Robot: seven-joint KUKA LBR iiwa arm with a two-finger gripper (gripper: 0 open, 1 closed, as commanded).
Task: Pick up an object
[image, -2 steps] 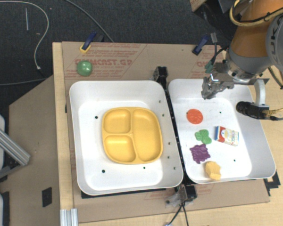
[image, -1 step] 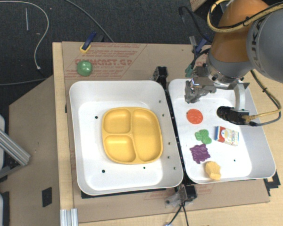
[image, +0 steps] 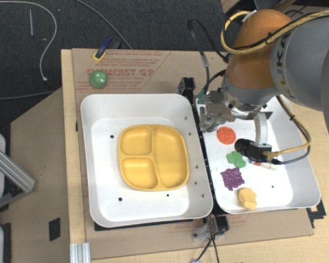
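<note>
Above the right white bin [image: 296, 174], the pincer [image: 213, 118], its state untellable, should centre on the flat red-orange disc [image: 226, 135] nearby.

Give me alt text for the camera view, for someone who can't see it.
A grey and orange robot arm reaches from the right over the right bin, which holds an orange disc, a green piece, a purple piece and a yellow piece. The left bin holds a yellow divided plate.
</note>
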